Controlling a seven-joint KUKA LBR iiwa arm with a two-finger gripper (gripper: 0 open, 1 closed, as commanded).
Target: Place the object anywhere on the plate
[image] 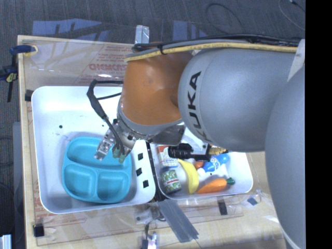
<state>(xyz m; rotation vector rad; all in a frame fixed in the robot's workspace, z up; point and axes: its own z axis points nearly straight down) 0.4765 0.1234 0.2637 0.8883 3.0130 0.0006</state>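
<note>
A light blue plate (96,175) with three compartments lies in the left white bin (52,113), toward its front. My gripper (112,150) hangs over the plate's far right corner, reaching down from the orange wrist band. Its two fingers stand apart, so it is open, and blue plate shows in the gap between them. A small greenish patch (122,156) sits against the right finger; I cannot tell whether it is an object or part of the finger. The arm hides the far right part of this bin.
The right bin (244,183) holds a banana (190,176), a carrot (213,185), a green-labelled can (171,179), a blue and white bottle (217,163) and a red and white packet (165,154). A black cable (96,105) loops over the left bin's back.
</note>
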